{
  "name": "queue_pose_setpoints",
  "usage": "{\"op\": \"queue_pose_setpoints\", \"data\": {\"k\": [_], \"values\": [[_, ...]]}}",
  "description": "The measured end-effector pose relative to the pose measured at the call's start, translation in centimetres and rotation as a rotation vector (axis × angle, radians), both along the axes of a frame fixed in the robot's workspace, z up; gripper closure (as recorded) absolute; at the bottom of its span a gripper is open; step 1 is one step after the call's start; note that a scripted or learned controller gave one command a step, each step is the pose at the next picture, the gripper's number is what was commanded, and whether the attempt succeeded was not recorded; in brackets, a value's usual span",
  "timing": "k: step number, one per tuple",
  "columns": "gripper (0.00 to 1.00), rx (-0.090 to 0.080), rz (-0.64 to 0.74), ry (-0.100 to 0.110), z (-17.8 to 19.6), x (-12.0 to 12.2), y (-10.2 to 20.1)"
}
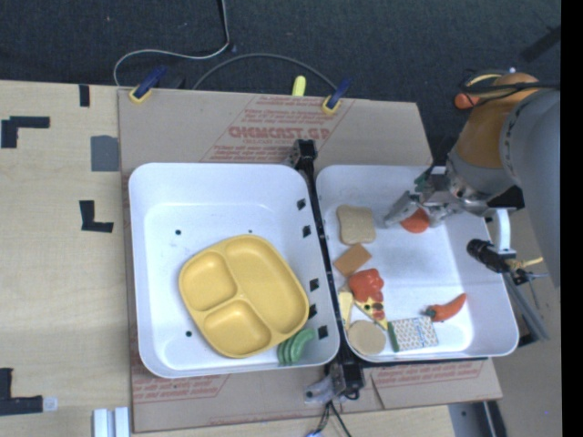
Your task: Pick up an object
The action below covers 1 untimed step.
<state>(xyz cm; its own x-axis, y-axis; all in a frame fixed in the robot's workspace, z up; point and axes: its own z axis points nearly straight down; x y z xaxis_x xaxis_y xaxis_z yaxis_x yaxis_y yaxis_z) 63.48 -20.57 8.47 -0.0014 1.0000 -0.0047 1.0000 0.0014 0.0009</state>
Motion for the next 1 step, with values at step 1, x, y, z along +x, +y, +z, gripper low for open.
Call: {"op": "queue_pose_setpoints", "data": {"k": [1], "values": [[0.0,0.001,0.001,-0.008,9.98,1.92,-1.86]]}}
